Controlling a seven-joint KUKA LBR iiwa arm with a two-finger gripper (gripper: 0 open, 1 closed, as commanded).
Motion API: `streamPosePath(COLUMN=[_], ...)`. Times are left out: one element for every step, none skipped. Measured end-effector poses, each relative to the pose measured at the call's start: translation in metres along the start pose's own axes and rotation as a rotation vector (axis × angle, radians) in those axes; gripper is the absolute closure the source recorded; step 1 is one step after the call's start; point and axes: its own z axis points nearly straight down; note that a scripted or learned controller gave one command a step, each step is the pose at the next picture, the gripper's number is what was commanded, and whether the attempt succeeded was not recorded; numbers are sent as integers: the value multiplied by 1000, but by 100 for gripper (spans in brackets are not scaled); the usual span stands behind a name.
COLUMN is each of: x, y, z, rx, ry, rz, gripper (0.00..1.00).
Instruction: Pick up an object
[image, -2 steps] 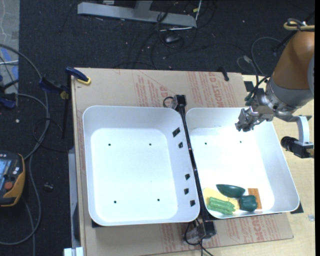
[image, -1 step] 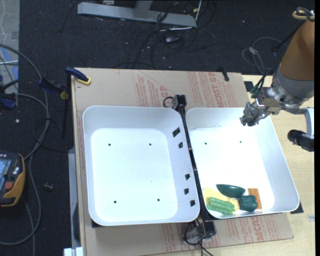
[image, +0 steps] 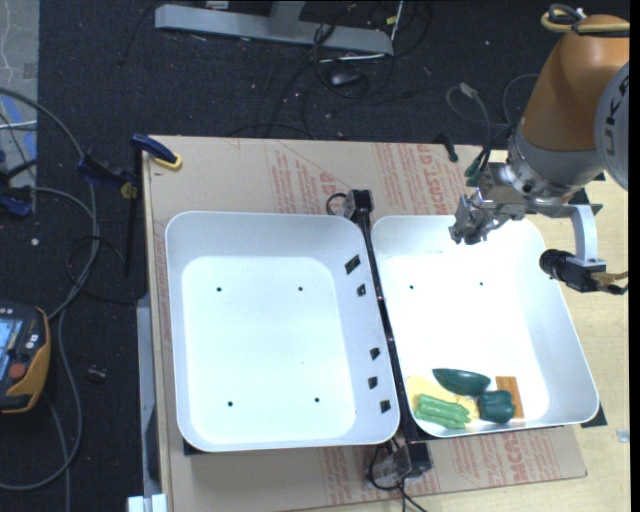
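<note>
1. A small heap of toys lies in the near corner of the shallow white plastic bin on the right (image: 560, 320), close to its front edge.
2. The dark green bowl-shaped toy (image: 461, 380) sits at the top of the heap. It is smooth and rounded.
3. The bright green bumpy toy shaped like a pickle (image: 441, 410) lies just below it, nearest the front rim.
4. The dark teal chunky toy (image: 496, 405) sits to the right of the pickle shape, touching or almost touching it.
5. A flat pale yellow piece (image: 424, 386) peeks out under the green toys, and a small orange-brown block (image: 510, 385) sits just behind the teal toy.
6. The grey metal claw on the robot arm (image: 468, 228) hangs over the far edge of the right bin, well apart from the heap.
7. The claw is small and dark here, so I cannot tell how wide it is. I see no toy in it.
8. The arm's orange band (image: 575, 80) is at the top right.
9. Most of the right bin's floor between the claw and the heap is bare white.
10. The shallow white plastic bin on the left (image: 190, 300) sits just beside it, with a black strip with clips (image: 376, 310) between the two.
11. Both bins rest on a brown cardboard sheet (image: 290, 170).
</note>
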Motion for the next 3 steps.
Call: streamPosePath(x=[54, 107, 150], y=[3, 13, 21], z=[16, 32, 40], rx=[2, 2, 1], ry=[0, 0, 0], rz=[-1, -1, -1], gripper=[100, 100, 100])
